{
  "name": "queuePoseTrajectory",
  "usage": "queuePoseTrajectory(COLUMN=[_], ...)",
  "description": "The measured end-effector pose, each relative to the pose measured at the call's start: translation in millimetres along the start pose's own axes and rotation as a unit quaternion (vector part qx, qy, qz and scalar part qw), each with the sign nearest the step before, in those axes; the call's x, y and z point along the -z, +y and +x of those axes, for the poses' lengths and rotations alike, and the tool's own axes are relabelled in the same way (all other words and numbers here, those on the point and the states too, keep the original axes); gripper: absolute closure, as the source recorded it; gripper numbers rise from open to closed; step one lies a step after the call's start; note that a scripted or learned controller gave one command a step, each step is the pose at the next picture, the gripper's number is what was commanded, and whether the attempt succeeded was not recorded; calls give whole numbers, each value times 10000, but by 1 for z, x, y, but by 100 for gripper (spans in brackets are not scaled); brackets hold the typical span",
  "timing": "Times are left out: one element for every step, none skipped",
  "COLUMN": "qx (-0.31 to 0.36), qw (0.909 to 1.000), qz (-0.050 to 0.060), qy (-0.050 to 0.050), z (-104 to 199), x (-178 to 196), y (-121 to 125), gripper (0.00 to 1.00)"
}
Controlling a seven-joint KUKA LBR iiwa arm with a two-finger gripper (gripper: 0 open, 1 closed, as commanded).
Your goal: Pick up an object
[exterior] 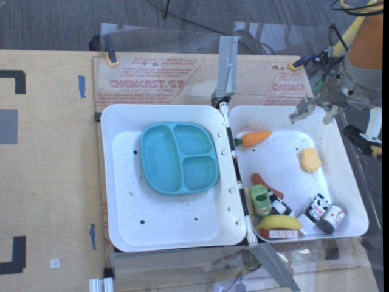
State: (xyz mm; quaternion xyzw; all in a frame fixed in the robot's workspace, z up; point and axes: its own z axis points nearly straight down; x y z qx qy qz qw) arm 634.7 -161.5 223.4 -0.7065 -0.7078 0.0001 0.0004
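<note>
Objects for picking lie in the right bin (355, 181), below the gripper (313, 111). That gripper hangs over the bin's upper right corner with its two fingers spread apart and nothing between them. The arm (364, 53), grey with an orange band, enters from the right. Nearest the gripper is a yellow block (310, 159), just below it and apart from the fingers. A toy carrot (254, 139) lies near the bin's upper left. Along the lower edge sit a green cup (261, 199), a banana (279, 222), a red stick (266, 185) and a black-and-white cow-patterned toy (317, 208). The left bin (115, 163) holds a teal divided plate (180, 157).
</note>
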Motion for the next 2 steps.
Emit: queuePoseTrajectory(qx=[-17,202], qw=[10000,9998], qz=[-2,-28], qy=[-3,23], z=[-30,-51], x=[-103,-133], y=[-6,-78], gripper=[0,0])
